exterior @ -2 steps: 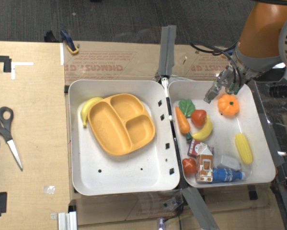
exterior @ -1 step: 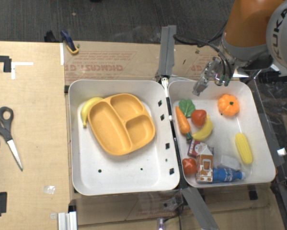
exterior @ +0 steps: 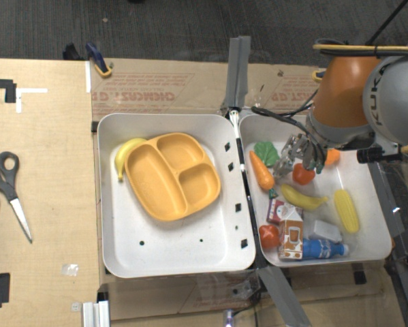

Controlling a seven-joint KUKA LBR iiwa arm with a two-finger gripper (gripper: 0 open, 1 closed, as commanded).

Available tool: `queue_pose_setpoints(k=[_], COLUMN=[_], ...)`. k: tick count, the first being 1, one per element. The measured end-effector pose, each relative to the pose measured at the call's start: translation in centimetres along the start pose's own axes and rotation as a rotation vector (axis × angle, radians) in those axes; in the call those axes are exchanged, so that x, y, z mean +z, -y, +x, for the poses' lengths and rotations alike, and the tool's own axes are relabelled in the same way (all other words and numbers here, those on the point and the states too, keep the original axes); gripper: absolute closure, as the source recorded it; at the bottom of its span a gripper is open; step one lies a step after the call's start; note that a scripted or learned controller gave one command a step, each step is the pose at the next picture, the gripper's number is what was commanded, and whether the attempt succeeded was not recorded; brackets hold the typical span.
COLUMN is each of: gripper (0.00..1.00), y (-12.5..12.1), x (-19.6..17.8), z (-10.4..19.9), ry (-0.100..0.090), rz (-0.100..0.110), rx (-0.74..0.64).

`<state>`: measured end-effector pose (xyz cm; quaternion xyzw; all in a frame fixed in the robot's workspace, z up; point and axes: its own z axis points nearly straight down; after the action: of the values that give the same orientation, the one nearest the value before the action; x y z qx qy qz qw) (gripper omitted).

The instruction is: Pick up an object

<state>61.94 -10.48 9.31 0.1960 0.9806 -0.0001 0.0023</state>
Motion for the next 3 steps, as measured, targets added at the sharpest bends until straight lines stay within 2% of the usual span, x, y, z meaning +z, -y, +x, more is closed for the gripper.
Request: queue_pose_setpoints(k=[1,2,3], gripper=[1.00,1.00,0.00], y=[-4.3,1.3,1.2], x=[-12.2,0.0,0.0], z=[2.4,0.2,0.2], ry=[-0.001,0.000,0.000], rz=[0.000,0.000,0.000], rx=[0.205,0.010,0.010])
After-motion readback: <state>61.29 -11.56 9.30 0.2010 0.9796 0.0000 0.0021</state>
